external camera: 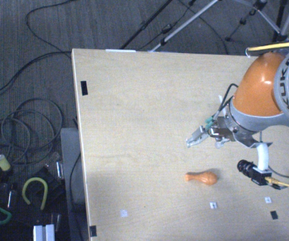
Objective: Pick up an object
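Nearest the camera, on the pale wooden bench top (134, 134), lies the small orange pear-shaped object (202, 177), smooth and probably plastic or rubber. It rests flat on the board, with small white and black markers scattered near it on the camera side. Its long axis runs roughly across the view, the narrow neck pointing left and the rounded bulb to the right.

Just beyond the orange object, and slightly to its right, hangs the two-finger gripper (197, 138) at the end of the grey arm with its orange band (260, 87). The fingers appear parted somewhat and grip nothing.

This looks like the approach step, with the pick not yet made. The next move calls for bringing the gripper toward the camera over the object, then lowering with the fingers straddling its short width.
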Controlling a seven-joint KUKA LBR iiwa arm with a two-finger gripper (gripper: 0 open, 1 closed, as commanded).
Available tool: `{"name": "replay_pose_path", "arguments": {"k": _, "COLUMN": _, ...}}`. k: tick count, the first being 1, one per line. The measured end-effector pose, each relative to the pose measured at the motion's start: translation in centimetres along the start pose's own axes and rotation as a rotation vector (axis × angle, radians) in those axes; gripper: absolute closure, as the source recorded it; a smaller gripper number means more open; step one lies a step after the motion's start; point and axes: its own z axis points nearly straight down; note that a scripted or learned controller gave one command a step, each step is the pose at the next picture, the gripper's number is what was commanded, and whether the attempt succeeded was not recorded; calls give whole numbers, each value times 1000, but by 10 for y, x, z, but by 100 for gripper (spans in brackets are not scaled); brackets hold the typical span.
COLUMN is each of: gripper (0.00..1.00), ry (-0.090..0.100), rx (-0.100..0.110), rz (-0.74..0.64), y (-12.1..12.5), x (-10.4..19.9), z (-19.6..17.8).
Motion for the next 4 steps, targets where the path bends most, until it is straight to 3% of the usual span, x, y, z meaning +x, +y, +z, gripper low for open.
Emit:
{"name": "replay_pose_path", "arguments": {"k": 1, "gripper": 0, "ry": 1, "rx": -1, "rz": 162, "y": 39, "x": -52, "z": 47}}
{"name": "replay_pose_path", "arguments": {"k": 2, "gripper": 0, "ry": -3, "rx": -2, "rz": 71, "y": 76, "x": -88, "z": 113}}
{"name": "replay_pose_path", "arguments": {"k": 3, "gripper": 0, "ry": -1, "rx": -3, "rz": 48, "y": 117, "x": -72, "z": 112}}
{"name": "replay_pose_path", "arguments": {"k": 4, "gripper": 100, "ry": -2, "rx": -1, "rz": 47, "y": 116, "x": -71, "z": 103}}
